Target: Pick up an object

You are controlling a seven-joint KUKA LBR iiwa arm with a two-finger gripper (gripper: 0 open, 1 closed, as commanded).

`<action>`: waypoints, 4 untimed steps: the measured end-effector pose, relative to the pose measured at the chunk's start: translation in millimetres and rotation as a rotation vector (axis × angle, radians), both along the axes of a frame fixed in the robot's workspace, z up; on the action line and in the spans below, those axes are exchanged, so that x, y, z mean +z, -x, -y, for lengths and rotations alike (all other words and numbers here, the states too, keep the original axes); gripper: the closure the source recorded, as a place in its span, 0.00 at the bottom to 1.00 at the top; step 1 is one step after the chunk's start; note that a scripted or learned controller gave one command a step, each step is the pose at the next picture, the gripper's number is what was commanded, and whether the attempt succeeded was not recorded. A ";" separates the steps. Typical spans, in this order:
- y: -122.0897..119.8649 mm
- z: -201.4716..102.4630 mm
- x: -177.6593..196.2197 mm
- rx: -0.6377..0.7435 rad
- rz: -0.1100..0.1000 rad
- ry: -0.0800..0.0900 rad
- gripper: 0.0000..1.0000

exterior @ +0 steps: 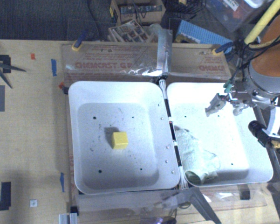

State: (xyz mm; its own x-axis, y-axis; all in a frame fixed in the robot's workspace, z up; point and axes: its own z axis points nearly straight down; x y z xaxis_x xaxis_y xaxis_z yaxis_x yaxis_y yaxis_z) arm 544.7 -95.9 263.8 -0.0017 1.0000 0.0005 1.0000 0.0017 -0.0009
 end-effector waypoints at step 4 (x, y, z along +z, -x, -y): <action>-31.5 -58.4 -79.1 -0.230 -0.002 0.000 1.00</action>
